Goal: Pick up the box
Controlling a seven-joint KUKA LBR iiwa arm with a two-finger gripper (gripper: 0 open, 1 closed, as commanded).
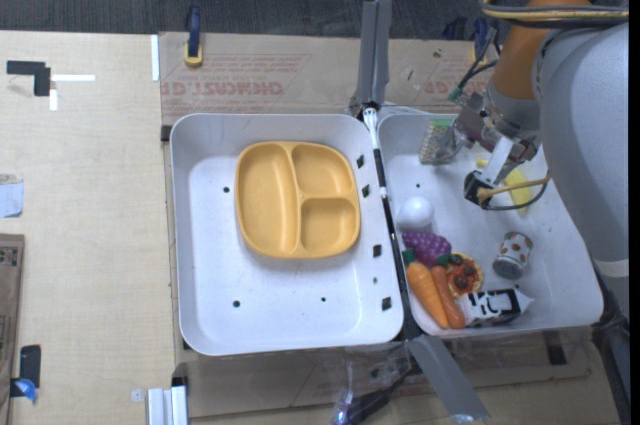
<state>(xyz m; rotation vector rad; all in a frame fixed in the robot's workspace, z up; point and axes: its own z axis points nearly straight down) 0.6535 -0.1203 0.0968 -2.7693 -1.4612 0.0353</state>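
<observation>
A small box with a greenish speckled print lies at the back left of the right bin, close to the divider. My gripper hangs low at the box's right side, right up against it, under the orange-banded wrist. The view does not show the box held. The arm covers the back right corner of this bin.
The right bin also holds a white ball, purple grapes, a carrot, a small pizza toy, a can, a black-and-white carton and a yellow piece. A yellow divided plate lies in the left bin.
</observation>
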